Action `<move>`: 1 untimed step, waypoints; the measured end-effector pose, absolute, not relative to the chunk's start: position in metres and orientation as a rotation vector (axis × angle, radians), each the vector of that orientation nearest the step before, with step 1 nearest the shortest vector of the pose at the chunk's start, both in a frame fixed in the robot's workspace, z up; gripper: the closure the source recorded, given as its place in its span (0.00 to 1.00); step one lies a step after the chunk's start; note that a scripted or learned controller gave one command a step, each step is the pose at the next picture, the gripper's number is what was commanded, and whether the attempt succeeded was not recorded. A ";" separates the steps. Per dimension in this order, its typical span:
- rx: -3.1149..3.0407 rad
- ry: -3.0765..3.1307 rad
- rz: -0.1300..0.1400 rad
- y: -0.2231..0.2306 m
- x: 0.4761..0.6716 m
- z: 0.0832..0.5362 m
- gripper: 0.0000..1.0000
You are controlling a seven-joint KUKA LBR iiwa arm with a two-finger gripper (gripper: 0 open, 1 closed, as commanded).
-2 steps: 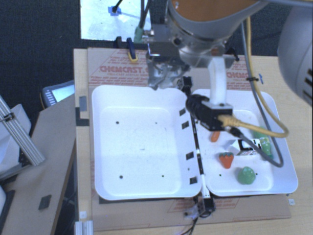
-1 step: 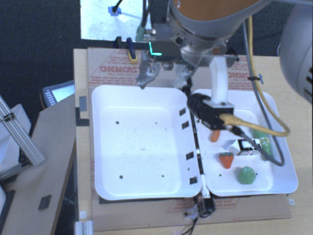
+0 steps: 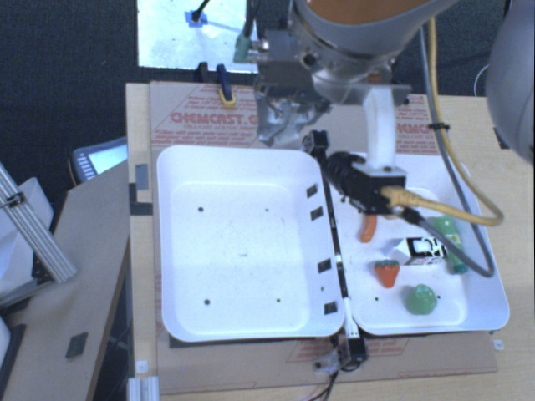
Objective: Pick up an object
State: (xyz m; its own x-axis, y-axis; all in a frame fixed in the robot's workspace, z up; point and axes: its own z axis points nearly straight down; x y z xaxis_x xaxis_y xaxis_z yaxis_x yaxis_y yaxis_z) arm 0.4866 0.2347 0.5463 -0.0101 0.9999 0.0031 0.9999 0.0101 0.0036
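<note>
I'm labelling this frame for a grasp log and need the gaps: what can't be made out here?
Camera view:
- gripper: blurred and overhung by the arm; grasp state unclear.
- black-and-white box: print too small to read.
- green object behind it: crossed by a grey cable; shape unclear.
- right bin: far wall hidden by the arm.

Gripper (image 3: 284, 130) hangs just behind far rim of left bin (image 3: 242, 161); right bin (image 3: 481, 312) has strawberry (image 3: 386, 272), green ball (image 3: 420, 299), orange stick (image 3: 368, 228), b/w box (image 3: 425, 249).
</note>
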 end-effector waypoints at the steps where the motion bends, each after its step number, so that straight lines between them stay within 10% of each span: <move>1: 2.209 2.234 0.005 0.235 0.487 0.546 0.00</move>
